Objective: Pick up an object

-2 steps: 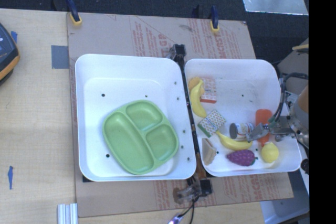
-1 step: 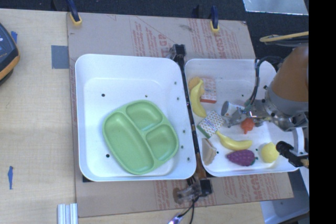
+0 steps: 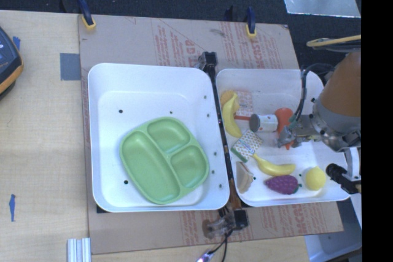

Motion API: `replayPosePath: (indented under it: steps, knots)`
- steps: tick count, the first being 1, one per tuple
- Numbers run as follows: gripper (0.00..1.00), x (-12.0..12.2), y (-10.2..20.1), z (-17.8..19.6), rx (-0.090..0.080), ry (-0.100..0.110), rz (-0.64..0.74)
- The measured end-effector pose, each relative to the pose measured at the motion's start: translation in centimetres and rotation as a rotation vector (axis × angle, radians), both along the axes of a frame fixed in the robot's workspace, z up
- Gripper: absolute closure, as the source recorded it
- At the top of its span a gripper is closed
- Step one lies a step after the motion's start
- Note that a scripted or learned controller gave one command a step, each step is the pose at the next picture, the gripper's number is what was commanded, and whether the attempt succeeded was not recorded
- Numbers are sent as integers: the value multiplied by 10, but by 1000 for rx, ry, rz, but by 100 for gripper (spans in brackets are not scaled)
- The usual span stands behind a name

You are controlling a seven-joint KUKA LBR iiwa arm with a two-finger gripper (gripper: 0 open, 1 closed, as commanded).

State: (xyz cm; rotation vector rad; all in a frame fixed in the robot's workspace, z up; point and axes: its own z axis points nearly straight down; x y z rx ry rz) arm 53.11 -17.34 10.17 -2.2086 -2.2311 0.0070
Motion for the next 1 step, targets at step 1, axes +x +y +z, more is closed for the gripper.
replayPosePath:
  steps: [1]
  knots:
    - [100,-4,88,90,2,-2,-3]
